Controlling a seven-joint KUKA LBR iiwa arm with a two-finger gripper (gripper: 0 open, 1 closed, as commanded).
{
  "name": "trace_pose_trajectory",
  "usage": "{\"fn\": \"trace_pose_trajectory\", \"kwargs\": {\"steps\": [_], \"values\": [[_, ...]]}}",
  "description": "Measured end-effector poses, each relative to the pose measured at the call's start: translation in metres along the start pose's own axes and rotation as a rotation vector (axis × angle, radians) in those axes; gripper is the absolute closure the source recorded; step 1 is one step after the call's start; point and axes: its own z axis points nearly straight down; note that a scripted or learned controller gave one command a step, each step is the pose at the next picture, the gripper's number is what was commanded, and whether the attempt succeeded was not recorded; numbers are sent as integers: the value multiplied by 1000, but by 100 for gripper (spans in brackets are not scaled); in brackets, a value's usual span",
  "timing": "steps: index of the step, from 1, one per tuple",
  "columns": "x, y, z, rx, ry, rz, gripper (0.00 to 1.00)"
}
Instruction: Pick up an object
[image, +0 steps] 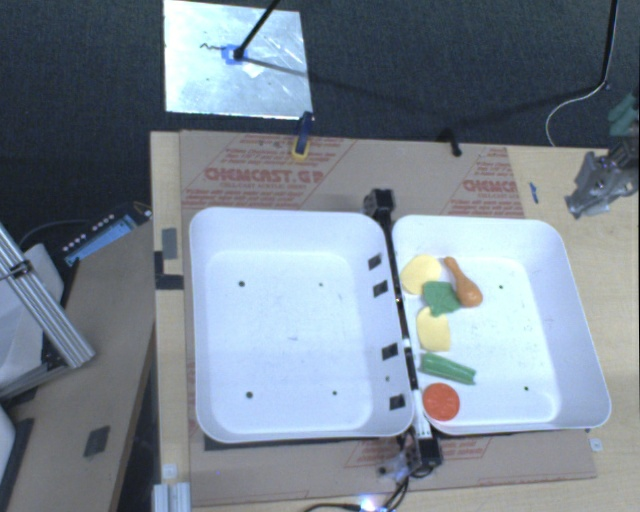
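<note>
Several toy foods lie along the left side of the right bin (560, 330): a yellow piece (421, 270), an orange carrot-like piece (463, 282), a dark green piece (440, 297), a second yellow piece (433, 327), a long green pod (447, 368) and a red disc (441, 401). The dark green piece touches both yellow ones and the orange one. My gripper (600, 188) hangs at the far right, beyond the right bin's back right corner and well away from the foods.
The left bin (290, 320) sits beside the right one, with black clips (385, 290) along the shared wall. A shiny metal sheet (237, 60) lies beyond the bench, and a yellow clamp (301, 148) stands at the bench's back edge.
</note>
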Motion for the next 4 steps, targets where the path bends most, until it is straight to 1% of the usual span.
{"fn": "trace_pose_trajectory", "kwargs": {"steps": [1,3,4], "values": [[35,0,0,1,1,-1,100],[84,0,0,0,1,0,100],[104,1,0,1,2,1,100]]}}
